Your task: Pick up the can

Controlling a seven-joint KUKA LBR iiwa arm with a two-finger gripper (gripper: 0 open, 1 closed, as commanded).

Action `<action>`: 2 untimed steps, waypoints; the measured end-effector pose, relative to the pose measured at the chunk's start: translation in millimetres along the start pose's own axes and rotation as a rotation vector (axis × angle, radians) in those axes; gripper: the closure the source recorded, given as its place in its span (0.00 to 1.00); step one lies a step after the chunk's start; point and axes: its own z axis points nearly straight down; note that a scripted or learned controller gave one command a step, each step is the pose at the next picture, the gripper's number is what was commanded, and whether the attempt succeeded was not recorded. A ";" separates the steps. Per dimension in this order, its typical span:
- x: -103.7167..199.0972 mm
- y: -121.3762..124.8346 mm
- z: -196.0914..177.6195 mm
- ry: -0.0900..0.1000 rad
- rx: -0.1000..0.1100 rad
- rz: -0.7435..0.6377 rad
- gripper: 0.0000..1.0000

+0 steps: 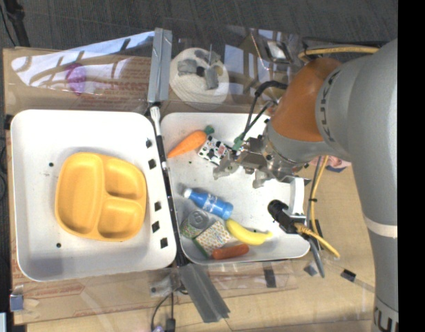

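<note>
Two glossy white bins, round metal can (196, 221) (beside banana (248, 233)), gripper (229, 159) grip unclear.

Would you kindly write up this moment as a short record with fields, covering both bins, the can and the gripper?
left bin: holds a yellow divided plate
right bin: holds carrot, blue bottle, banana, can, patterned packet, red sausage
can: lying near the bin's lower left corner, below the bottle, beside the packet
gripper: over the upper part of the right bin, right of the carrot, apart from the can
fingers: state unclear
</note>
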 end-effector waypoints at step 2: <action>-9.6 118.1 89.7 0.001 0.015 -0.073 0.00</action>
